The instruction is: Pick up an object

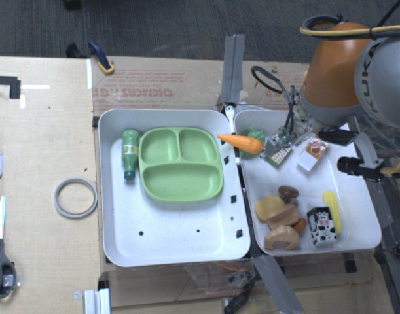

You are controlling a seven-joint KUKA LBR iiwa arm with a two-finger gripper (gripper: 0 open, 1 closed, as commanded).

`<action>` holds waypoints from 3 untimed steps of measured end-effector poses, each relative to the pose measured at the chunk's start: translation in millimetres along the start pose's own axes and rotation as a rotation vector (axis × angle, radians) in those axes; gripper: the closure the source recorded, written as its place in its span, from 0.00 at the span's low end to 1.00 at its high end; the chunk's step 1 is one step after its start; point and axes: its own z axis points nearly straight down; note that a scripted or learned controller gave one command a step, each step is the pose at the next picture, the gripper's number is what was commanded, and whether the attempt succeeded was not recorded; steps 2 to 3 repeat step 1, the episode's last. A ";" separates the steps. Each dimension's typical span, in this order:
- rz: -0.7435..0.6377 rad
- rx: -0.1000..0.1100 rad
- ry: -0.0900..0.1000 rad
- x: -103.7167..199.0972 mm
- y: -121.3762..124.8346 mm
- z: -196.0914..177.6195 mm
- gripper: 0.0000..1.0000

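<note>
My gripper (277,150) hangs low over the back of the right bin (363,241), beneath the arm's orange band (334,64). Just to its left, an orange carrot (239,141) with a green top lies across the rim between the two bins. A small white and orange packet (314,153) sits just to the gripper's right. Nearer the front of this bin are tan bread-like pieces (278,211), a dark brown lump (289,192), a yellow banana-like piece (331,209) and a black and white carton (322,226).
The left bin (173,241) holds a green divided plate (181,162) and a green bottle (129,152) lying along its left side. On the bench to the left lie a grey tape ring (76,197) and scissors (0,273).
</note>
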 end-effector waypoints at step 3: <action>0.460 0.000 -0.001 -39.1 -3.9 0.2 1.00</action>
